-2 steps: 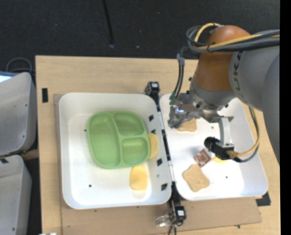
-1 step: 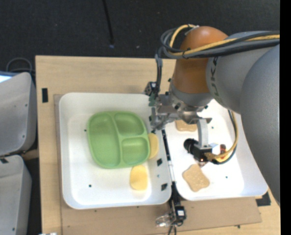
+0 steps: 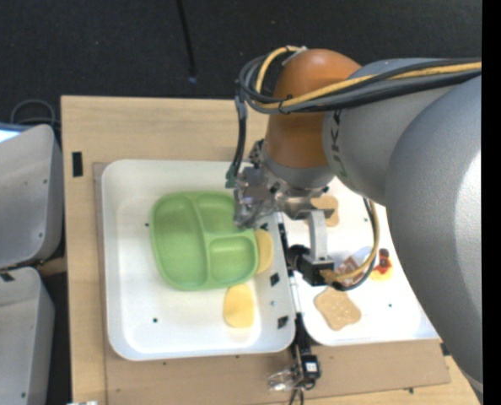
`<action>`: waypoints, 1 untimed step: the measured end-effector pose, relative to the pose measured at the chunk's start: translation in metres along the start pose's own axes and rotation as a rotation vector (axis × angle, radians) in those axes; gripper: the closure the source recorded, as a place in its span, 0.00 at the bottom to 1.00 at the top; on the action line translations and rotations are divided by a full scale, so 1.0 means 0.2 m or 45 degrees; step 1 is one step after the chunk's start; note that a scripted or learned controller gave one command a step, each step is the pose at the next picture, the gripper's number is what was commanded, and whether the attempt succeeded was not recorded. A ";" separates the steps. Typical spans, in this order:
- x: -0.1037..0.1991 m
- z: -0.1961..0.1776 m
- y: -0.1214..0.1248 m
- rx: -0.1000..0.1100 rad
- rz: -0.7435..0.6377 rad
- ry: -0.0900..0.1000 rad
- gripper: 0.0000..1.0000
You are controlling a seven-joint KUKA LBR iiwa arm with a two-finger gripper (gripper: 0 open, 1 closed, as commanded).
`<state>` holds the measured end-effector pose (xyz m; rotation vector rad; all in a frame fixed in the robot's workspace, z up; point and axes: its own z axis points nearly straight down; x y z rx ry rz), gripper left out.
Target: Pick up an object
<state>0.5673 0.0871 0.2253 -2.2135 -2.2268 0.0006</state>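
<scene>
Grey arm reaches in from right (orange band up top); pincer (image 3: 249,202) low, apparently pointing down.

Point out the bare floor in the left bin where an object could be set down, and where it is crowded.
Free: the left bin floor between its left wall and the green divided plate, and the front strip left of the yellow piece. Crowded: the right side, where the gripper hangs over the plate's edge beside the divider.

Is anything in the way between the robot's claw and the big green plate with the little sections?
Nothing visible stands in the way. The gripper sits right at the right edge of the green plastic divided plate in the left white bin. The pale yellow oval piece lies below the plate, off to the side, not between them.
</scene>
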 end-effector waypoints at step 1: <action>-0.01 0.00 0.00 0.000 0.004 -0.001 0.00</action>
